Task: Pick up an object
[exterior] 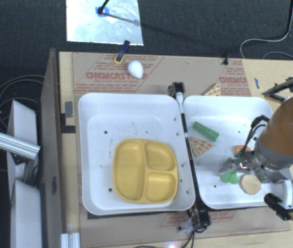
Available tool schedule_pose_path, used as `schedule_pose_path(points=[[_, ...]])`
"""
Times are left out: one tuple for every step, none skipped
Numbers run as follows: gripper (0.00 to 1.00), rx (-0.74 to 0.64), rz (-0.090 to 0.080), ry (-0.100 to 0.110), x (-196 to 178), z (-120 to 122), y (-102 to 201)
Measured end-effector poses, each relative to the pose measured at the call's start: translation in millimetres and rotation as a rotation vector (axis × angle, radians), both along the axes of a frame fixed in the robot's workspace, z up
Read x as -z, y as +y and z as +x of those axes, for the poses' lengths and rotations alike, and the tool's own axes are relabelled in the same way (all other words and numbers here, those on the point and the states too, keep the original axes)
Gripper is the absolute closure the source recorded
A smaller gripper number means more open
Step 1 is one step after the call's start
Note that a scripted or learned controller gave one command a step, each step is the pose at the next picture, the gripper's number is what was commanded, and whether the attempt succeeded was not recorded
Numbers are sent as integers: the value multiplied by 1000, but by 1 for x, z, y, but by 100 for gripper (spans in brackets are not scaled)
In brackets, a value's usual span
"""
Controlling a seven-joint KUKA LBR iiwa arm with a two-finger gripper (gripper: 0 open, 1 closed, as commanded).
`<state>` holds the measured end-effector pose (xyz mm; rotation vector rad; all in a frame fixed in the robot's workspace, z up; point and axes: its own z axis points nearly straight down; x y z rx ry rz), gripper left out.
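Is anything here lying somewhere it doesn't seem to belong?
Yes: a small white egg-shaped object lies outside both bins, on the brown cardboard behind the left white bin. A blue and yellow clip-like thing lies beside it, also outside.

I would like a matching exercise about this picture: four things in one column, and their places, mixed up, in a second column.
Things:
1. yellow tray
2. white egg
3. green block
4. gripper

Places:
A. on the cardboard behind the bins
B. in the left bin
C. low over the right bin's front, by a small green piece
D. in the right bin, toward its back left

Pairs: 1-B, 2-A, 3-D, 4-C
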<state>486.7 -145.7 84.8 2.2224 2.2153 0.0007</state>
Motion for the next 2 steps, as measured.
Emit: schedule_pose_path(points=[[100, -4, 3, -2, -11, 2, 4], [100, -2, -3, -7, -95, 2, -31]])
